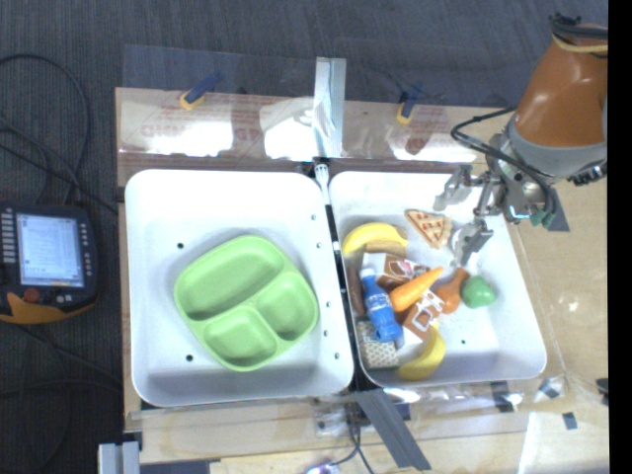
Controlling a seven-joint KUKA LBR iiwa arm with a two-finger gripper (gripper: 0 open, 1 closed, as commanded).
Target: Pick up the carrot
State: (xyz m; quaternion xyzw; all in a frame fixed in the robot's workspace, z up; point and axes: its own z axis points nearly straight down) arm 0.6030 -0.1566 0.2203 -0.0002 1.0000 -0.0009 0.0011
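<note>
Carrot (415, 286) in right bin (513, 349) among toys; gripper (472, 215) above its upper edge, fingers spread, nothing between them

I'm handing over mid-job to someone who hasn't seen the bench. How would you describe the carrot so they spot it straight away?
Start at the right-hand white bin, the one holding the pile of toy food. Near the middle of that pile lies the carrot, slanting up towards the gripper. It is the orange tapered piece, just right of the blue bottle, between the two yellow bananas and left of the round green ball.
</note>
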